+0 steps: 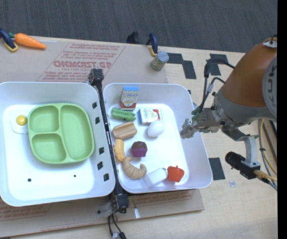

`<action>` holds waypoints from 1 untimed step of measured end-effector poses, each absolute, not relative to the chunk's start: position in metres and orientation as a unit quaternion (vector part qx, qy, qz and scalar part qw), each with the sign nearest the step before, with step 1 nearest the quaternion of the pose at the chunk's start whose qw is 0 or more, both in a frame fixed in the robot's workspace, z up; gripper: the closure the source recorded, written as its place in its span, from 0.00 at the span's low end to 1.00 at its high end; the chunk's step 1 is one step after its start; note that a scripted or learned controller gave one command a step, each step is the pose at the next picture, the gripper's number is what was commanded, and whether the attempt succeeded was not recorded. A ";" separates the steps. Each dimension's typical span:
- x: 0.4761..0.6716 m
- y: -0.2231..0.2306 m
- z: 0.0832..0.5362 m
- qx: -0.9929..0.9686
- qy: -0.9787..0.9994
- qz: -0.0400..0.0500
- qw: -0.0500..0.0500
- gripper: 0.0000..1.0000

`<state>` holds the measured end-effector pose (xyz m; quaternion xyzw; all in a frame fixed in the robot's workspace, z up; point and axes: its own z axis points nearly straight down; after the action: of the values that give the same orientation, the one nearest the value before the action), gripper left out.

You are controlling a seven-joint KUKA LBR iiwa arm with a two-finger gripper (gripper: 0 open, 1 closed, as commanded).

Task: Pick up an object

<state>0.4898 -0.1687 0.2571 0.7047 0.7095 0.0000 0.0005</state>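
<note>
White plastic bins sit side by side on a brown cardboard sheet [83,59] with red print. In the left bin [14,183] lies a green tray [61,132] with three compartments, and just left of it, touching its edge, is a fried egg [20,122]. The right bin [196,171] holds the small toys: a blue-topped carton [129,97] at the far end, a green pepper [123,114] below it, a blue and red box [148,115] to the right of that, a white egg [155,129], a hot dog [124,130], a purple plum [139,149], a yellow corn cob [119,150] along the left wall, a croissant [134,170], a white block [155,176] and a red strawberry [175,173] touching it near the front rim. The grey arm [243,91] with its orange band reaches in from the right, and the gripper [187,129] hangs at the right bin's right wall, about level with the egg and near it but apart from every toy. Whether it is parted or closed I cannot tell; nothing can be seen in it. Beyond the bins, a carrot [30,41] lies at the cardboard's far left corner beside a blue clamp [6,38], and a small can [159,60] stands near the far edge by another clamp [152,42].
</note>
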 end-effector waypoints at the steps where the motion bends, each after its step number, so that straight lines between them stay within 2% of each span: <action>1: 0.482 -0.199 0.226 0.705 0.709 -0.001 -0.001 1.00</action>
<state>0.4816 -0.1985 0.2258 0.7052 0.7090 -0.0008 -0.0009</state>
